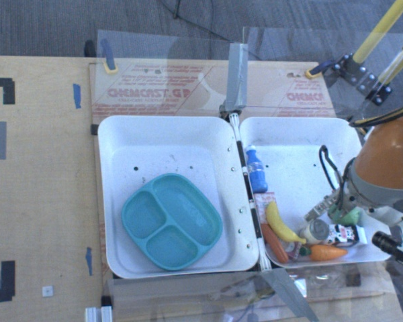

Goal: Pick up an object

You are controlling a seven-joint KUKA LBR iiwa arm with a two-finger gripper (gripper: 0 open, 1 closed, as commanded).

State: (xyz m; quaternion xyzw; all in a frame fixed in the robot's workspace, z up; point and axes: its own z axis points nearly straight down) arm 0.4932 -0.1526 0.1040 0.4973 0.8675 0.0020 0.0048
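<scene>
arm low over the cluttered right bin

wooden bench [40,200] spreads pale and flat under everything, with dark floor beyond its far edge and clear plastic sheets lying behind the bins. on it sit two shallow white bins side by side. left bin [121,139] bears a teal divided plate [172,221] with three compartments, lying flat toward the near side. right bin [289,136] bears a huddle of small things along its near wall. the arm [386,159], grey with an orange band, reaches in from the right and bends down over that huddle. its gripper [328,215] hangs low at the near right part of the right bin, just above a small green object [351,215] and a printed packet [344,234]; whether it is clenched, released or grasping something i cannot tell. a blue bottle [256,170] lies along the bin's left wall. nearer the camera a yellow banana [279,223] curves beside a red-orange strip [274,243], and an orange carrot [328,251] lies against the near wall, touching the packet.
</scene>
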